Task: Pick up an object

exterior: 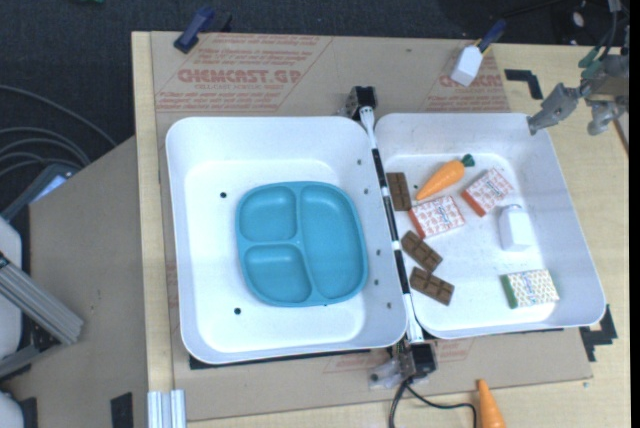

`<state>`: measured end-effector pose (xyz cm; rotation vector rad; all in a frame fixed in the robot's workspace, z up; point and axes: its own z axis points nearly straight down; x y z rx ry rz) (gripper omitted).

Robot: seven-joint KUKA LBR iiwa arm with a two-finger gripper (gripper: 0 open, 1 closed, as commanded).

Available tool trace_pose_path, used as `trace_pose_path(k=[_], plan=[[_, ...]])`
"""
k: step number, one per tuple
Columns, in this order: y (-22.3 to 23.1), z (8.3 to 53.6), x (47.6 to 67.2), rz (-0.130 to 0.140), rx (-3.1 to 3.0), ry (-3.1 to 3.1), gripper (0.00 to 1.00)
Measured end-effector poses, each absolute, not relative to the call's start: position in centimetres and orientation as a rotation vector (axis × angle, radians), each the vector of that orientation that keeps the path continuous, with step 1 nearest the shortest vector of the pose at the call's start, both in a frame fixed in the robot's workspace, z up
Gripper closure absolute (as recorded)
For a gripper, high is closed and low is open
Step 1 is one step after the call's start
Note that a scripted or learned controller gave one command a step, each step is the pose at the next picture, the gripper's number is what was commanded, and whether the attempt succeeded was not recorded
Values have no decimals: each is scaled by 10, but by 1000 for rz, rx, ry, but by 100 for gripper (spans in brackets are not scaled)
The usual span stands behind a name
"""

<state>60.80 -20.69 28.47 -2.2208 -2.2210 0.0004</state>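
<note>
The right bin (pixel 572 216) holds several small items: an orange toy carrot (pixel 445 178), three brown chocolate bars (pixel 398 190) (pixel 421 250) (pixel 431 287), two red-and-white packets (pixel 437 214) (pixel 487 189), a white bottle-like piece (pixel 513 226) and a green-and-white box (pixel 529 287). My gripper (pixel 573 116) hangs over the bin's far right corner, above and to the right of all the items. Its two fingers are spread apart with nothing between them.
The left bin (pixel 200 166) carries a blue divided plate (pixel 300 243). A white block (pixel 467 66) and a blue clip (pixel 193 31) lie on the cardboard behind the bins. An orange item (pixel 487 406) sits at the bench's front edge.
</note>
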Motion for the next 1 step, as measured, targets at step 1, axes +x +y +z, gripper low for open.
trace_pose_path(k=[1], plan=[[-167, 175, 632, 1, -2218, -2221, 0]])
